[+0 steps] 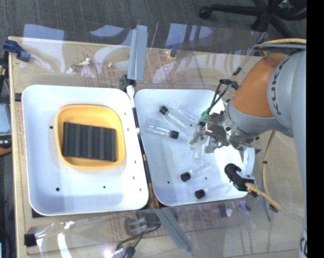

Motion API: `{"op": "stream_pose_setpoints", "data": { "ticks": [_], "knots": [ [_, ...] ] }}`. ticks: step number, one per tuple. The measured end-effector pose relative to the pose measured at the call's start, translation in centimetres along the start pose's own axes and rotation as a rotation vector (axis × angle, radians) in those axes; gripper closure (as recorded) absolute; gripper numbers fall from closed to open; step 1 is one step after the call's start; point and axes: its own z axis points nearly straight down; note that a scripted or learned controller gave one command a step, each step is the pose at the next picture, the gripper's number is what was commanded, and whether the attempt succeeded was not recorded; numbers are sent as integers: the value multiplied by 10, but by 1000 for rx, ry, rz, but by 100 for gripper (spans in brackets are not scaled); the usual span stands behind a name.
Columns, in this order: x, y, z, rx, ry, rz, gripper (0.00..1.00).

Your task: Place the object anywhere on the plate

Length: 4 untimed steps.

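In the right bin [151, 187], several small clear tubes with black caps lie scattered on the white floor. One tube [174, 113] lies near the top, its cap toward the upper left. A second tube [161, 130] lies just below it, cap at its right end. A third tube [196, 172] rests lower down, with its cap at the lower left, and a fourth tube [211, 190] sits near the bin's bottom edge. All are see-through and hard to trace against the white.

The gripper [201, 138] hangs over the middle right of this bin, between the upper and lower tubes. It is a mass of grey metal, and whether its fingers are apart or together cannot be told. No tube can be seen between them. A green wire runs up from it toward the arm [264, 93], grey with an orange band, which reaches in from the right.

In the left bin [38, 187] sits the plate [89, 114], yellow with rounded corners, its centre a dark ribbed panel. The plate is well apart from all the tubes. The two bins touch along a thin divider on a pale wooden bench [70, 58].
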Motion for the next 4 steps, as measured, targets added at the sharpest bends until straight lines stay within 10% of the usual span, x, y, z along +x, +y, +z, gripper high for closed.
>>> {"op": "stream_pose_setpoints", "data": {
  "ticks": [1,2,3,4],
  "knots": [
    [13,-28,-41,-2,-2,-238,100],
    [94,-15,-149,-3,-2,-412,100],
    [109,13,-5,3,-2,-611,100],
    [187,7,-7,-2,-3,-806,100]
  ]
}}
